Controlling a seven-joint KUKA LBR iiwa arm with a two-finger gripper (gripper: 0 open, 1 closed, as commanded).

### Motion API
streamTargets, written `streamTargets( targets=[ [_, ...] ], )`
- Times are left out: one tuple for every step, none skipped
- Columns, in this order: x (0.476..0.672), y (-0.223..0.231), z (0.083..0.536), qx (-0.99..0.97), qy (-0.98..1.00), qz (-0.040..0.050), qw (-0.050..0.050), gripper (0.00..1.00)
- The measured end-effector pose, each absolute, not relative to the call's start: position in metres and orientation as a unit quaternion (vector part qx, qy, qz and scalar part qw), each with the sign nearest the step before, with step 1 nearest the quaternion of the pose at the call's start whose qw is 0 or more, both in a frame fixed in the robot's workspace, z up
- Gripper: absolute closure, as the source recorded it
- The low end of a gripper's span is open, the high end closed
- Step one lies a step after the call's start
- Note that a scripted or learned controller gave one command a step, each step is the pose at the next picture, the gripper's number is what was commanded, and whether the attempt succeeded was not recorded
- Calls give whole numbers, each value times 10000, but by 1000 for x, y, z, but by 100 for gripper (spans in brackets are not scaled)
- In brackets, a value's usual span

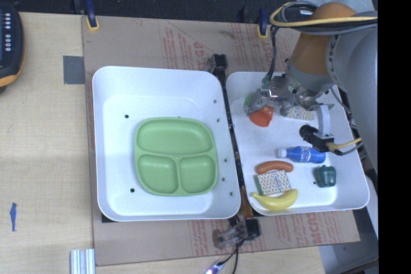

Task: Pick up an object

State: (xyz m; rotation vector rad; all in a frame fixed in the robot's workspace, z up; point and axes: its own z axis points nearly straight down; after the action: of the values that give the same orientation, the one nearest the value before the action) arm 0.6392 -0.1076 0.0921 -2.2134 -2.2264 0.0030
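My gripper (259, 101) hangs over the upper left part of the right bin (350, 199), at the end of the grey arm with the orange band. A small red-orange object (261, 117) lies directly below the gripper, touching or nearly touching it. Whether it is gripped is hidden from this angle. A pale patterned item (298, 113) sits just to the right, partly under the wrist.
Lower in the right bin lie a blue bottle (303, 154), a dark green object (325, 176), a sausage (274, 167), a sandwich-like piece (274, 183) and a banana (277, 201). The left bin (109, 106) holds a green divided plate (174, 155).
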Motion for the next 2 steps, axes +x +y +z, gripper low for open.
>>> streamTargets(
  targets=[
    [651,-93,92,-7053,-7089,5,6,0],
    [651,-94,103,-7041,-7101,12,6,100]
  ],
)
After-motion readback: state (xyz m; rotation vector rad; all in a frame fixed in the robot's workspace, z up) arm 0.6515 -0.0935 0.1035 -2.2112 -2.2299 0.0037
